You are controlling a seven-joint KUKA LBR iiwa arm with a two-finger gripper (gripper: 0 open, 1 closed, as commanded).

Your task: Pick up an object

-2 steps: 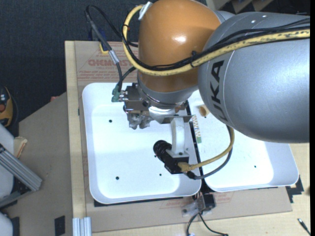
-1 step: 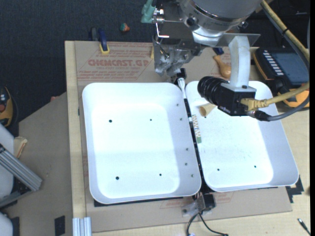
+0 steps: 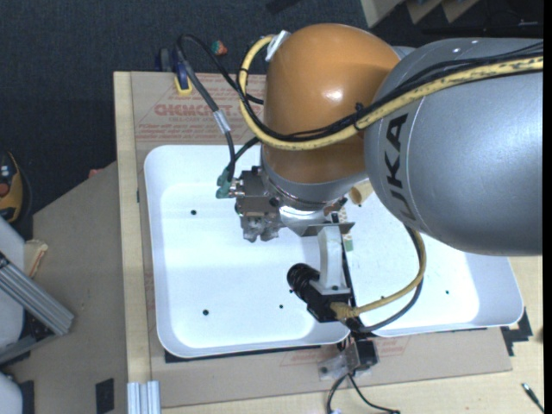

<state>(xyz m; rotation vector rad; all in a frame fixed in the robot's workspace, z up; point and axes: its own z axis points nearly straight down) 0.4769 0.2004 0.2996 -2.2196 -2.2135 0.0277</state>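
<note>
The arm (image 3: 414, 128) hangs over the white bin's (image 3: 172, 231) middle, bare floor toward its left rim; the gripper's (image 3: 259, 222) state I cannot tell.

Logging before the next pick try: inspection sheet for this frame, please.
Surface: white bin on a brown bench, a few dark specks on its floor.
Job's things: nothing seen in the visible part of the bin.
Clutter: nothing seen.
Tool: tool low over the bin, under the orange band; open or shut cannot be told.
Cables: yellow cable and black cable along the arm.
Surroundings: dark floor, metal frame at left.
</note>
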